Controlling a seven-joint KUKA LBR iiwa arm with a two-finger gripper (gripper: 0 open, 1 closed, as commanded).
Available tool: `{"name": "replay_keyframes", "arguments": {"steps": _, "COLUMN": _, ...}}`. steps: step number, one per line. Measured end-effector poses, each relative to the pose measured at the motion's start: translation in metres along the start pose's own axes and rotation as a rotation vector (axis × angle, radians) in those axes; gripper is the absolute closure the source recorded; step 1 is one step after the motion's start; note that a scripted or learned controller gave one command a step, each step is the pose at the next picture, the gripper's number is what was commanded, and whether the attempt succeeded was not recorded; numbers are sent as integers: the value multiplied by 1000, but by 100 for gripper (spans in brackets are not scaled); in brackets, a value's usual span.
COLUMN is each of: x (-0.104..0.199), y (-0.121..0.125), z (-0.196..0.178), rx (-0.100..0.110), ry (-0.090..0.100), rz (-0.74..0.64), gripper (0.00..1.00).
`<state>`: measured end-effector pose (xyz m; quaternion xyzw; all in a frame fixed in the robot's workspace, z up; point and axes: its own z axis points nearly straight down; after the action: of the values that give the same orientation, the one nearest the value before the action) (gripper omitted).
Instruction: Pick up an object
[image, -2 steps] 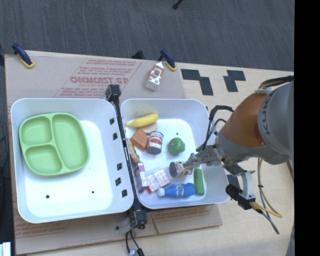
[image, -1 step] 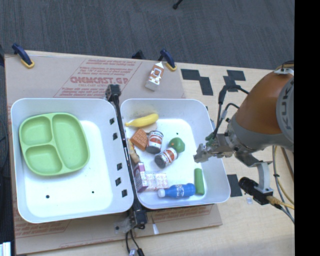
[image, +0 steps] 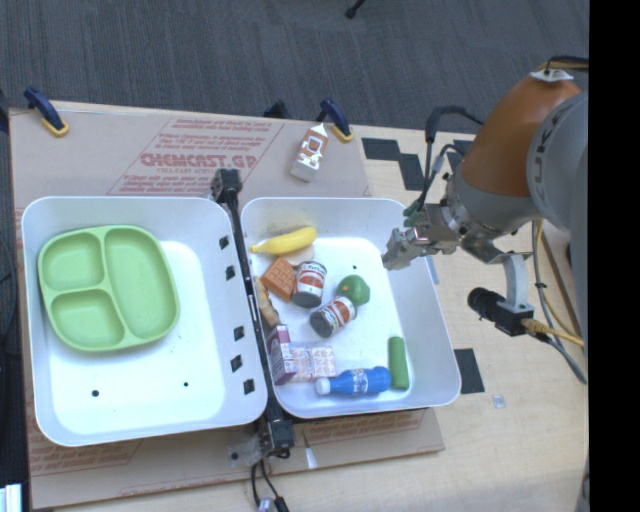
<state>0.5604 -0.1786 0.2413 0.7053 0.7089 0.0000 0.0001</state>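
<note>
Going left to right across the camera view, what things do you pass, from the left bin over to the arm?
Green divided tray → banana → green apple → green cylinder → gripper → orange band on the arm.

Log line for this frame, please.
gripper: over right bin's right edge | holding: nothing seen | banana: in bin
</note>
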Motion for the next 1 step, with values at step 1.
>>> {"name": "replay_keyframes", "arguments": {"steps": 1, "x": 32, "y": 21, "z": 43, "rx": 4, "ry": 1, "rz": -2, "gripper": 100}}
